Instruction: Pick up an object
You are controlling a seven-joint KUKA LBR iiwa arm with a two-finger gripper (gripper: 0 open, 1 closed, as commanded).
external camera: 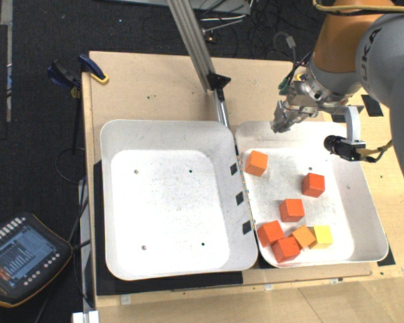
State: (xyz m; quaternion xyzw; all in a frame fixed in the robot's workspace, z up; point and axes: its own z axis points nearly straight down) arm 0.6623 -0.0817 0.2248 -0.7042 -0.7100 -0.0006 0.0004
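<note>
The right bin (363,214) holds several small blocks. An orange cube (256,163) lies near its back left corner. A red cube (313,184) sits toward the middle right and another red cube (291,210) lies below it. At the front are two more red blocks (270,232) (286,248), an orange block (304,237) and a yellow block (322,235), packed close together. My gripper (281,124) hangs over the bin's back edge, above and right of the orange cube, with nothing seen between its fingers.
The left bin (121,200) lies beside the right one, with black clips along the shared edge. A slanted metal pole (195,39) crosses the back of the bench. A blue and yellow clamp (87,69) sits at the bench's back left corner.
</note>
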